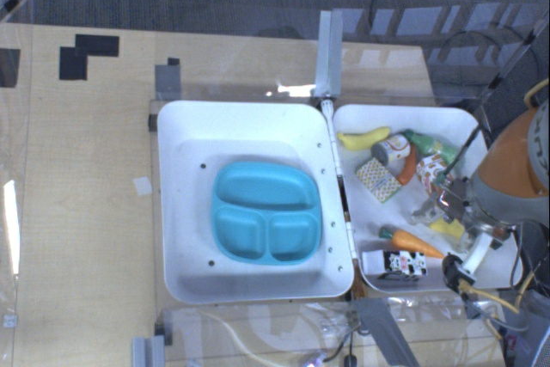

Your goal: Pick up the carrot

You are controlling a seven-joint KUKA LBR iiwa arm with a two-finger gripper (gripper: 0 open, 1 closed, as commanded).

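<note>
- Currently, the carrot [412, 241] is seen lying in the right bin [455, 118], lower right of the frame.
- The end effector [444, 204] is positioned just above-right of it; its opening cannot be told.

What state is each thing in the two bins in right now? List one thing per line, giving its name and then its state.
carrot: lying flat in the right bin, not held
banana: lying flat at the right bin's far edge
blue tray: upright in the left bin, nothing in its compartments
gripper: hovering over the right bin, just beyond the carrot
</note>
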